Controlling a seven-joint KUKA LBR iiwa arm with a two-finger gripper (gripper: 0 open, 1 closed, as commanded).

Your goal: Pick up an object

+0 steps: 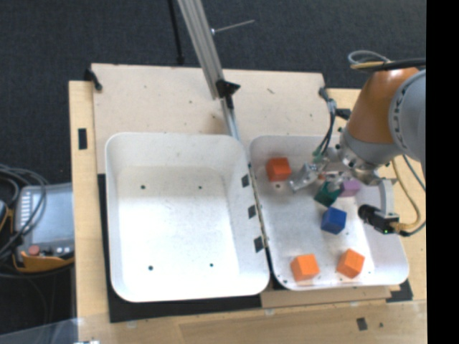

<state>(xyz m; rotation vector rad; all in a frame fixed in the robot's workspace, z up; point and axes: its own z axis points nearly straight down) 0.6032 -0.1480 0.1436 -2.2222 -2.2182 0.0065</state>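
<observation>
Green block [329,193], dark teal-ish, small & blocky w/ a tilted look, sits in the right bin [283,274] approx mid-upper, right under the gripper [324,180]; a pale purple block [351,188] pokes out just beside it to the right, partly hidden by the wrist. Whether the gripper is spread or clamped, can't tell — fingertips merge w/ the green block & the metal bits around them, so no saying it has hold of anything. Judgement: the step in hand is closing in on the green block. To do it well: centre over the block so it lands squarely between the tips, keep clear of the purple one so it isn't nudged or pinched along, go low enough to catch the sides not the top edge, then lift straight up & slow. Blue block [333,221] lies just below the green one, near but apart; an orange block [279,168] is off to the left near the bin's top wall; two more orange blocks [305,266] [351,262] rest by the near rim, well apart from the action. Left bin [111,192] beside it has a bare white floor w/ a few dark specks.
</observation>
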